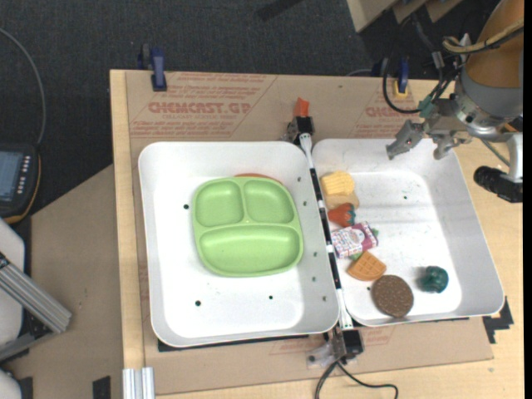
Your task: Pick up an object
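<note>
Two shallow white bins sit side by side on the bench, the left bin (166,248) carrying a green divided plate (247,226) with an orange-red sliver showing at its far edge, the right bin (465,223) holding a loose cluster of toy foods along its left wall. The gripper (424,140) hangs over the right bin's far edge, its two fingers (401,144) spread wide with nothing between them. Every object lies nearer the camera and to the left of those fingers: a yellow cheese-like block (337,184) is the closest, still well apart from them, followed by a red piece (341,216), a pink-and-white packet (352,239), an orange waffle (366,266), a brown round cookie (391,296) and, off to the right near the bin's near edge, a dark teal lump (432,279). The grey arm (495,81) enters from the far right.
</note>
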### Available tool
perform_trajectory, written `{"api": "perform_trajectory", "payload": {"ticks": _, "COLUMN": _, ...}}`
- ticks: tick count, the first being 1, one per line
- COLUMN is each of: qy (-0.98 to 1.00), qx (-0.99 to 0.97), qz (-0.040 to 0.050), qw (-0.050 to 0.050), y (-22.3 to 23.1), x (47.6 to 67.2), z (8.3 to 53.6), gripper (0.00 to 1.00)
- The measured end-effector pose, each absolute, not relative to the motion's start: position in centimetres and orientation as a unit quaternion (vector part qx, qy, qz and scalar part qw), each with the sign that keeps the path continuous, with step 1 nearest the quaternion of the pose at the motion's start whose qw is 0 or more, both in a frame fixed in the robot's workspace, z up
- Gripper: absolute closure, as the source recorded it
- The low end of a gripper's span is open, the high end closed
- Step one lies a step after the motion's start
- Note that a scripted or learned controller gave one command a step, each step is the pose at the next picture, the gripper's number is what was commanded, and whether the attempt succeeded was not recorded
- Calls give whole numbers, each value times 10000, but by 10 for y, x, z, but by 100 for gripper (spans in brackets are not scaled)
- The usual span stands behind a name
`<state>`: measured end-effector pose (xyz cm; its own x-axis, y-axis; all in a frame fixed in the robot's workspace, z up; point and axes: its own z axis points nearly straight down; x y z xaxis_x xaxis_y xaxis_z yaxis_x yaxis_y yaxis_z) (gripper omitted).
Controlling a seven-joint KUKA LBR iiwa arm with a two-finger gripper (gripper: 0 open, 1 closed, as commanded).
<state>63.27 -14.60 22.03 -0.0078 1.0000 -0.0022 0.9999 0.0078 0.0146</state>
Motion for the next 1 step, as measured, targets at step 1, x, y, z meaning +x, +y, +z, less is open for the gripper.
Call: {"api": "perform_trajectory", "payload": {"ticks": 1, "qy": 7082, "qx": 7061, "qz": -9, "qw": -29, "y": -95, "x": 584, "z": 185, "gripper": 0}}
